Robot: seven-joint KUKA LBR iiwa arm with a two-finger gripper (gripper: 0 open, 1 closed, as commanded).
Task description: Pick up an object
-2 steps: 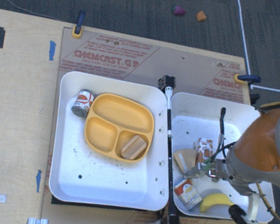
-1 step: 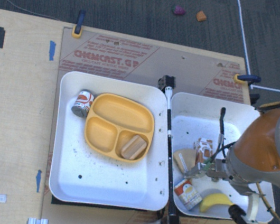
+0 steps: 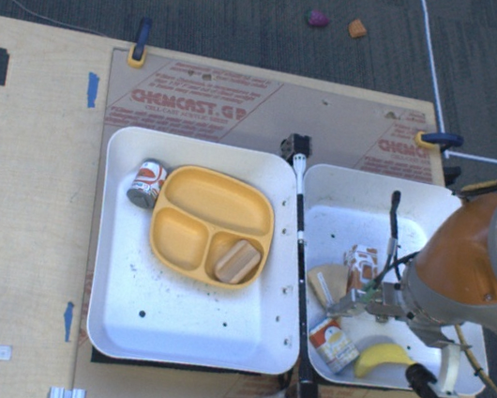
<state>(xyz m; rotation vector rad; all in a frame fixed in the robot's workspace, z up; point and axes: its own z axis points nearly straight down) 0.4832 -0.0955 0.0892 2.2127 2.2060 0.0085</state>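
Camera view: the gripper (image 3: 351,302) is low in the right bin (image 3: 353,198); whether its fingers are open or closed cannot be determined. It sits just beside a tan wedge-shaped object (image 3: 325,281). A red-and-white carton (image 3: 361,261) lies just beyond, a second carton (image 3: 333,344) and a banana (image 3: 382,359) nearer. The left bin (image 3: 121,219) contains a yellow divided tray (image 3: 211,220) holding a tan block (image 3: 237,261), with a can (image 3: 146,183) at its left.
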